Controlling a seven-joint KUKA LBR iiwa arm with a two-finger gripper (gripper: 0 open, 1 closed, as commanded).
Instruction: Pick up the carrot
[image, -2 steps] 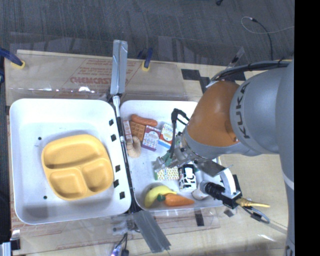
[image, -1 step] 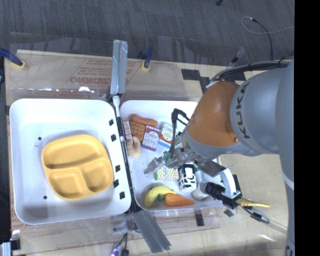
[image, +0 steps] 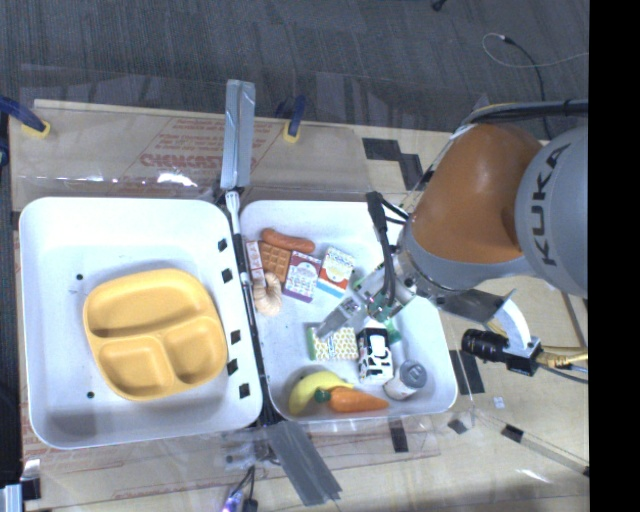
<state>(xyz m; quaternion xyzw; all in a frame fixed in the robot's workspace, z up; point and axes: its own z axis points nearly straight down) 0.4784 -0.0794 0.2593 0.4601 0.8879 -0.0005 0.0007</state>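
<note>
1. the carrot (image: 357, 401) lay at the near edge of the right bin (image: 432, 330), touching a banana (image: 313, 389).
2. the gripper (image: 352, 318) hovered mid-bin over small packets; i could not tell its jaw state, and it held nothing visible.

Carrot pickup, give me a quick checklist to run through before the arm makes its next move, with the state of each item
1. Carrot in sight, lying in the right bin near its front edge: ok.
2. Gripper above the carrot: not ok, it sits further back, over the small cartons.
3. Carrot free of neighbours: not ok, the banana lies against its left end.
4. Room on the carrot's right: cannot tell, a small round cup sits close by.
5. Finger opening ready: cannot tell.
6. Yellow tray out of the way in the left bin: ok.
</note>
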